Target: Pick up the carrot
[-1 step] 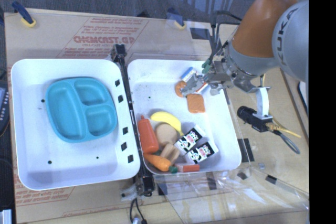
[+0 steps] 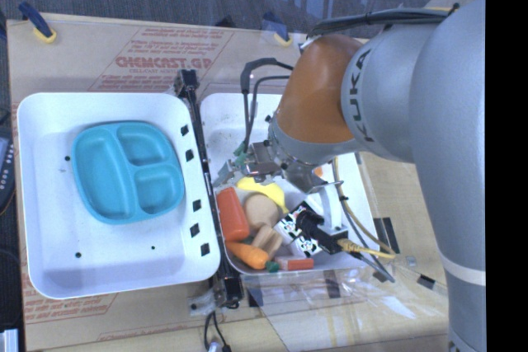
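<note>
The carrot (image 2: 248, 254) lies in the right bin (image 2: 216, 121), in its near-left corner, at the bottom of a small heap of toy food. Taking the carrot as the landmark: a red sausage-shaped piece (image 2: 232, 213) stands just behind it, touching or almost so; a tan wooden piece (image 2: 262, 214) sits just to its right and behind, with a yellow piece (image 2: 262, 192) beyond that; a slim red-and-green piece (image 2: 293, 264) lies close on its right. The bin's left wall is just beside its thick end. Well off to the carrot's left, the other bin (image 2: 41, 177) holds a blue divided plate (image 2: 128, 171).

The hand (image 2: 280, 173) hangs above the heap, behind and to the right of the carrot, under the arm's orange band (image 2: 318, 91). The wrist covers it, so I cannot tell whether it is spread or closed. Nothing shows between it and the carrot.

The likely trouble comes from crowding. The carrot is hemmed in by the wall and the red piece, so a descending hand may land on a neighbour, close on the wrong thing, or pinch two pieces together. A grip near the narrow tip could also let it slip out.

Its long axis runs roughly left to right, tilted a little, with the left end slightly farther back. The right end looks narrower, so it probably points right and toward the near edge.
</note>
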`<state>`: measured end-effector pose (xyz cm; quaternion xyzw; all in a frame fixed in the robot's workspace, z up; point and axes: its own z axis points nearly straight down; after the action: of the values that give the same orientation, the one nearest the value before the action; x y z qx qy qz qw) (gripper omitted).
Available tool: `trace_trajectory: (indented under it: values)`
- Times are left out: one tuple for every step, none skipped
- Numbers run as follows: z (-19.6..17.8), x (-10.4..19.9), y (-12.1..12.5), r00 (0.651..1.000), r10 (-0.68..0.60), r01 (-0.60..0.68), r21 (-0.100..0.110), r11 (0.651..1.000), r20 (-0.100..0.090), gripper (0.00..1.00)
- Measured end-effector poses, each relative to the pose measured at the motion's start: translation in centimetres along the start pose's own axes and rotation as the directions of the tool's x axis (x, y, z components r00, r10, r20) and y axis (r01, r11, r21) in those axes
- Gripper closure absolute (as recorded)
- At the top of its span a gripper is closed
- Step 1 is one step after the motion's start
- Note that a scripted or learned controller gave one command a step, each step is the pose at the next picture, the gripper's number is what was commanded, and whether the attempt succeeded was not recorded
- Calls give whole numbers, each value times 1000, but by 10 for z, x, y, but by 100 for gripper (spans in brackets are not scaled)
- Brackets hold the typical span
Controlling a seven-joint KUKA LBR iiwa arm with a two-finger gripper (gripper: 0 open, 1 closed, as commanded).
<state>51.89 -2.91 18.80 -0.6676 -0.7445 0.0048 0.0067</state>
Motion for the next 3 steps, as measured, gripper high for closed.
trace_trajectory:
  values:
    - [-2, 29, -39, 962, -274, 274, -3, 962, 3, 0]
    - [-19, -13, -2, 978, -208, 208, -10, 978, 9, 0]
    - [-32, -53, 24, 969, -247, 248, -11, 969, 10, 0]
